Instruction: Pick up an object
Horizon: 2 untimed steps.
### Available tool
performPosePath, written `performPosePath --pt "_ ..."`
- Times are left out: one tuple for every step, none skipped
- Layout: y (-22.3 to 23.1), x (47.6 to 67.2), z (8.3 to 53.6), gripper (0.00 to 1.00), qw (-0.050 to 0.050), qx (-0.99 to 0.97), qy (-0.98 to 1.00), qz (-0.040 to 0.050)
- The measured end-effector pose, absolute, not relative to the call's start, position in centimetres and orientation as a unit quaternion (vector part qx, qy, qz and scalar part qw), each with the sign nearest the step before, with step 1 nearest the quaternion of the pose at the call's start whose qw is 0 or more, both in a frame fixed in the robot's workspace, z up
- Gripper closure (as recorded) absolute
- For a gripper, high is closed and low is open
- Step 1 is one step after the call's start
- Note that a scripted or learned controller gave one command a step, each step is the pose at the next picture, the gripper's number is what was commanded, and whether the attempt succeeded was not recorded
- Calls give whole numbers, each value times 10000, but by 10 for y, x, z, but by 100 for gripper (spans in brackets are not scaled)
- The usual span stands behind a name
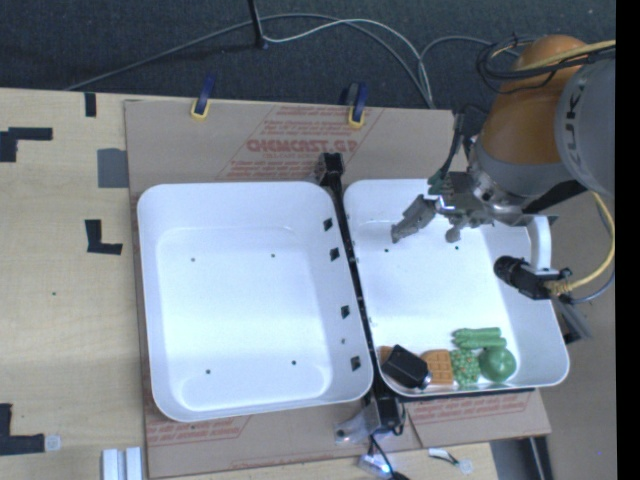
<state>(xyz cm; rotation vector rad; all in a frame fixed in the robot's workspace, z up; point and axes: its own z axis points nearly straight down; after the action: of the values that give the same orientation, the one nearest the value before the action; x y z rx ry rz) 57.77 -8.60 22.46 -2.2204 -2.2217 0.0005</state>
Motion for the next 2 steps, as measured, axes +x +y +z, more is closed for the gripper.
performPosePath --pt "-114 529 102 0 41 -7081 -7061 37" --pt "-113 533 117 100 4 -7069 -7073 2"
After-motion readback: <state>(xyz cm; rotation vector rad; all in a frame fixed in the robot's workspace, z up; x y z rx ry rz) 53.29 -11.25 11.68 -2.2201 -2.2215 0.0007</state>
